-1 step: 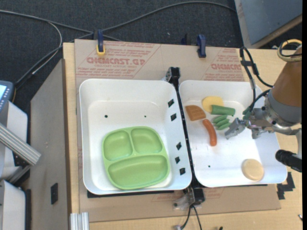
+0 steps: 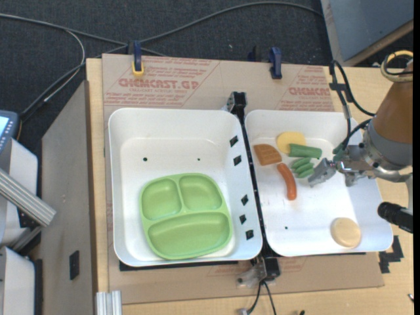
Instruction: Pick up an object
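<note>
From my screen the grey arm with its orange band [image 2: 399, 113] leans in from the right edge of the frame, wrist angled down and leftward over the right white bin [image 2: 367, 241]. Its two-finger gripper [image 2: 319, 174] sits low at the bin's middle, just beside the green bean-shaped toy pieces [image 2: 303, 159]; I cannot tell how it is set (too small and dark). The orange sausage-shaped toy [image 2: 287, 180], brown bread-like piece [image 2: 266, 153] and yellow lump [image 2: 291, 140] cluster nearby; a tan round piece [image 2: 345, 232] lies lower right. A green divided plastic plate [image 2: 186, 215] lies in the left bin

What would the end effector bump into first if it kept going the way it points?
Probably the green beans: the end effector points left toward them, close by. Its height above them is unclear, so it might pass over.
</note>
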Tool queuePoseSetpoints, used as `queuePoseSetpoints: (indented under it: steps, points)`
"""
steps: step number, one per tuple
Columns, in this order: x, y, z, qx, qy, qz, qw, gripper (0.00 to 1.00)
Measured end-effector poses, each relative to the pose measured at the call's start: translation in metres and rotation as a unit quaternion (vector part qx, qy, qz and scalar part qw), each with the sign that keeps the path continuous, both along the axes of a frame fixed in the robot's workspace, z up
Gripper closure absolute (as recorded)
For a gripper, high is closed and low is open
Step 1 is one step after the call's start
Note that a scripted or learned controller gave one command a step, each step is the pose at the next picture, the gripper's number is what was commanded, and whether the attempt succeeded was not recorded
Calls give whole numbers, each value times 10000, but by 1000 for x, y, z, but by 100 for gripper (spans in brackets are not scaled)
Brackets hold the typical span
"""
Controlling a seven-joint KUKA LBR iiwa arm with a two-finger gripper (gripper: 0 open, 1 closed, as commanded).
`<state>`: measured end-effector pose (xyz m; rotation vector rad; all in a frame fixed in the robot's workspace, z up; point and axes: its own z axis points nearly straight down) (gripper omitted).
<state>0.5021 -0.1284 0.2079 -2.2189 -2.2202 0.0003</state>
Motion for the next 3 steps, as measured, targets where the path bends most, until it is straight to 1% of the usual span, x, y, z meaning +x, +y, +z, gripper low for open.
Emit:
queuePoseSetpoints:
  steps: [1,2,3]
  points:
    - [-2,-8,-56,4,12,-8,10000,0]
    - [-2,-8,-98,4,14,-5,10000,0]
    - [-2,-7,-125,6,14,-6,10000,0]
